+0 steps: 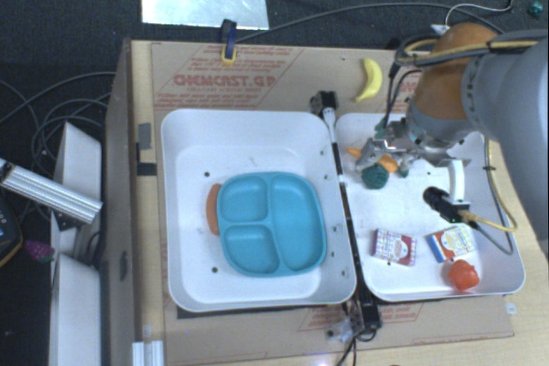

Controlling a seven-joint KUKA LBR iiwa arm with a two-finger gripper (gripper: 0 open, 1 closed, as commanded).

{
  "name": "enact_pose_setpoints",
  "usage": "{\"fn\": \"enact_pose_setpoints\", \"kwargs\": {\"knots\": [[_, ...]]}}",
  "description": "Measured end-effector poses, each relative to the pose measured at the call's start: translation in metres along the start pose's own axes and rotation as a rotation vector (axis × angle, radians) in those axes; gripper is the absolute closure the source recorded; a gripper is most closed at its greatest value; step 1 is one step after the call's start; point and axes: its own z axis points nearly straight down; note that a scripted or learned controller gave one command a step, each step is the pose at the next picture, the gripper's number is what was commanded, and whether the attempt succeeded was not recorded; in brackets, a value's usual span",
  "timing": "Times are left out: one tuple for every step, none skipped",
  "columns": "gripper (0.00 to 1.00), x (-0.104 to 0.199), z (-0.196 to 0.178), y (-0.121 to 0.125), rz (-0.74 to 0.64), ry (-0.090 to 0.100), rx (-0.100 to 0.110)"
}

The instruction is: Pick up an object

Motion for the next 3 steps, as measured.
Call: {"fn": "enact_pose_setpoints", "kwargs": {"knots": [[1.00, -0.001, -0.011, 0.001, -0.001, -0.002, -0.003], [1.00, -0.046, -0.027, -0.036, 0.003, -0.001, 0.001], [0.00, -0.045, -0.027, -0.036, 0.003, 0.000, 0.000]]}}
